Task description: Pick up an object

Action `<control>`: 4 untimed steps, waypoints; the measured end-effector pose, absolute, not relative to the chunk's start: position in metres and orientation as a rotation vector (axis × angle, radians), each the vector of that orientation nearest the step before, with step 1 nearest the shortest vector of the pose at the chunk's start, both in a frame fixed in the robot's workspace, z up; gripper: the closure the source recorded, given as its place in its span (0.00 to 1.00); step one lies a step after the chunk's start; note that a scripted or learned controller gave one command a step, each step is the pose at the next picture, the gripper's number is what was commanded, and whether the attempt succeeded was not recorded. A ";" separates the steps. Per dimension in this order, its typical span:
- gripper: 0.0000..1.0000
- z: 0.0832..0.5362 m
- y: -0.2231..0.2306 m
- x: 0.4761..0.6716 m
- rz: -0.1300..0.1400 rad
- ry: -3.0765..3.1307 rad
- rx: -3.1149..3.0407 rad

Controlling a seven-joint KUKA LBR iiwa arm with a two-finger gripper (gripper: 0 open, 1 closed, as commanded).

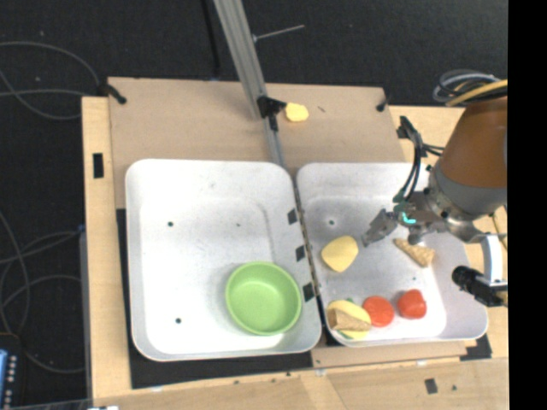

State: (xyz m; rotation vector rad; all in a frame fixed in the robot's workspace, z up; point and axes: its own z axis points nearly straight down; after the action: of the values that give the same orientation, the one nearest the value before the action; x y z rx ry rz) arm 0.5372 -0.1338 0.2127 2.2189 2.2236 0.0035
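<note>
**Arm over the right bin, nothing grasped**

You see the bench [197,126] carrying two white bins. The left bin [197,220] holds a green bowl [263,297]. Your arm [474,156] reaches over the right bin [359,190], its gripper [395,229] spread apart and gripping nothing, between a yellow lump [339,253] and a tan piece [414,251]. Along the near wall lie a sandwich [349,319] and two tomatoes [395,307]. A small yellow item [297,113] sits on the bench behind the bins.
</note>
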 end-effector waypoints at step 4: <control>1.00 0.163 -0.120 0.541 0.007 2.223 2.213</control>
State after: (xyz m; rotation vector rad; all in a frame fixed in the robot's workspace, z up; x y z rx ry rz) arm 0.5407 -0.1203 0.1627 2.2130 2.2227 0.0070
